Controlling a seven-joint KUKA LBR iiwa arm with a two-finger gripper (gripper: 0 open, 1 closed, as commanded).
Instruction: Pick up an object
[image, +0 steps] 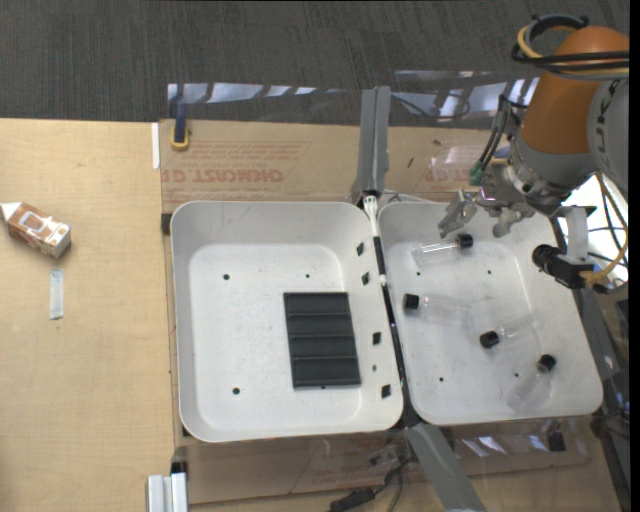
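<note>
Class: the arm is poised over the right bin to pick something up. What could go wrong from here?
1. The clear plastic vials with black caps are nearly see-through against the white right bin, so the two-finger gripper may misjudge them.
2. They lie on their sides and could roll away.
3. The nearest one lies close to the bin's far wall, cramping approach.

Clear vials, black caps, in my right bin (560, 400).
I count four lying scattered: (447, 247), (418, 301), (500, 333), (535, 378).

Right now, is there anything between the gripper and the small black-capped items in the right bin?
Nothing visible blocks it. The gripper hangs over the back of the right bin, and the nearest black-capped vial lies just below it, with bare bin floor around.
</note>
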